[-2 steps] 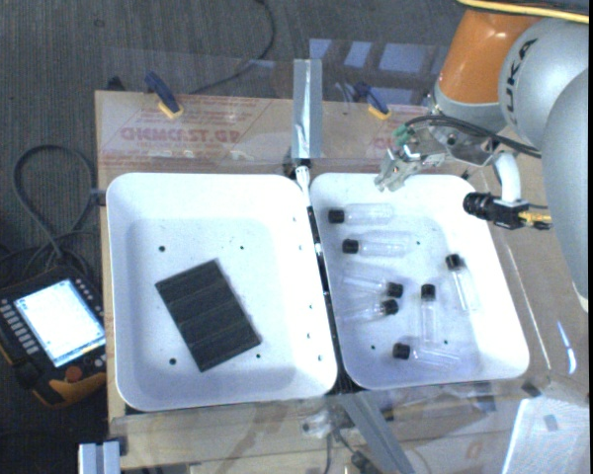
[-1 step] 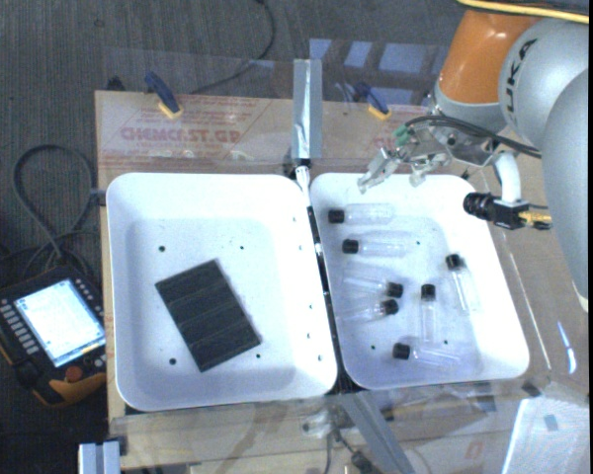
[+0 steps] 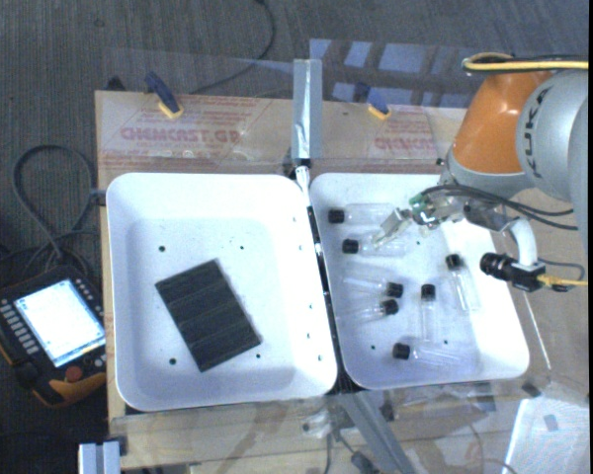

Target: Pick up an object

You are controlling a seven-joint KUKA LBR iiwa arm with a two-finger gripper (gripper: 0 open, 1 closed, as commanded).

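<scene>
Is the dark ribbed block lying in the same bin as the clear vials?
No, the dark ribbed block lies alone in the left bin, while the clear vials are scattered in the right bin.

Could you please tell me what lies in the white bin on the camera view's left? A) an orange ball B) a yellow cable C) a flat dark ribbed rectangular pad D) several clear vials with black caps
C: a flat dark ribbed rectangular pad lies tilted on the floor of the left shallow white bin, while the clear black-capped vials sit in the right shallow white bin.
</scene>
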